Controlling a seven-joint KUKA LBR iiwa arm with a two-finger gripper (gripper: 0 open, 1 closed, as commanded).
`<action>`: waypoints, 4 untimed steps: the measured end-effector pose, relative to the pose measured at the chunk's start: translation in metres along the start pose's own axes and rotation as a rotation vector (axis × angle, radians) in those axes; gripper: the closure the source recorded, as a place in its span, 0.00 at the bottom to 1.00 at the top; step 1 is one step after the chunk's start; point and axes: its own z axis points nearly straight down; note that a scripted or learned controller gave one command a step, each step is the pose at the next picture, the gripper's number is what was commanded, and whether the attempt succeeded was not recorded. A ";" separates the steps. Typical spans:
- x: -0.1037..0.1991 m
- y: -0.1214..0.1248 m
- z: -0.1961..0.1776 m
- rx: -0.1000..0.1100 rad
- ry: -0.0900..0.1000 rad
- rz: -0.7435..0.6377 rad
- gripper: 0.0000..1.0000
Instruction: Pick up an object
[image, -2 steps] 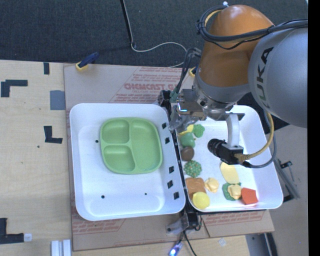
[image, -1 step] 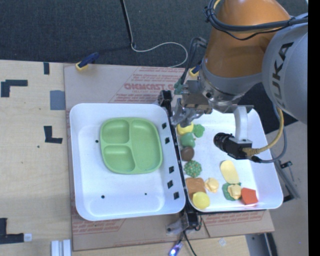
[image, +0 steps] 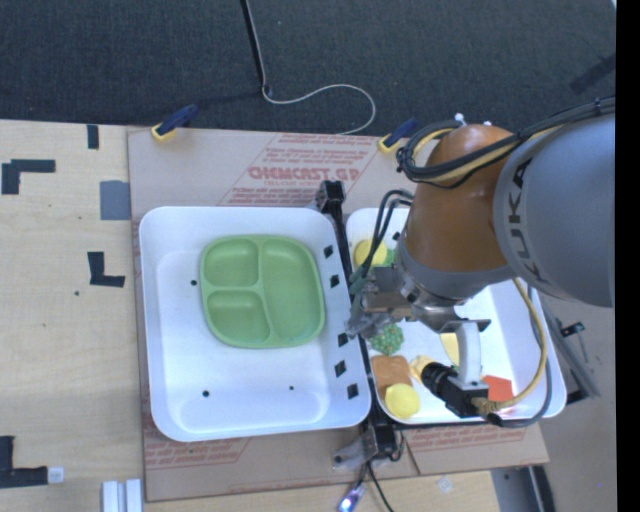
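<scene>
Arm: KUKA arm reaches in from the right and hangs low over the right bin; its orange band and wrist hide much of that bin.
Gripper: gripper sits at the bin's left side, close to the divider between the bins; state of the fingers cannot be told, as they are blurred and mostly hidden by the wrist.
Candidate object: green leafy toy lies just beside and slightly below the gripper; whether it is touched cannot be told.
Neighbours: orange-brown block and yellow round piece lie further below; another yellow piece lies above the gripper; red-orange piece is well apart to the right.
Left bin: green divided plate rests in the left bin, beyond the divider.
Step judged: descent onto a piece; no grasp confirmed.
Advice: centre over one piece only; keep clear of the bin wall; close fully before lifting; lift straight up.
Risk: crowded pieces may be pinched together or pushed aside.
</scene>
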 end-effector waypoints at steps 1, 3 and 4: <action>0.039 0.003 -0.119 -0.029 0.006 -0.011 1.00; 0.077 0.023 -0.051 -0.007 -0.001 0.003 1.00; 0.004 0.002 -0.023 -0.012 -0.001 0.004 1.00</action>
